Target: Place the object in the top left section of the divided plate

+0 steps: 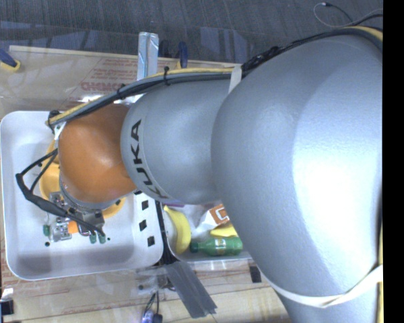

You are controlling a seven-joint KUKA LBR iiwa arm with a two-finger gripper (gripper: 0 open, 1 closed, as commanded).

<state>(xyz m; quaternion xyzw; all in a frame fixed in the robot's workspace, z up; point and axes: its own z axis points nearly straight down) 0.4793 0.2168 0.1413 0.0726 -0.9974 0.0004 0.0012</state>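
The grey arm with its orange band (94, 157) reaches from the right over the left white bin (20, 180) and hides most of it. A yellow rim of the divided plate (48, 180) peeks out at the left of the orange band, under the wrist. My gripper (77, 231) hangs below the wrist over the bin's lower part, near small green and orange parts. Its fingers are too small and cluttered to read. The arm hides the plate's sections.
The right bin (209, 261) shows beneath the arm with a yellow banana-like item (180, 229), a green bottle (217, 246) and an orange-and-white packet (219, 214). Black cables (27, 180) loop off the wrist at the left. A cardboard sheet (87, 73) lies behind the bins.
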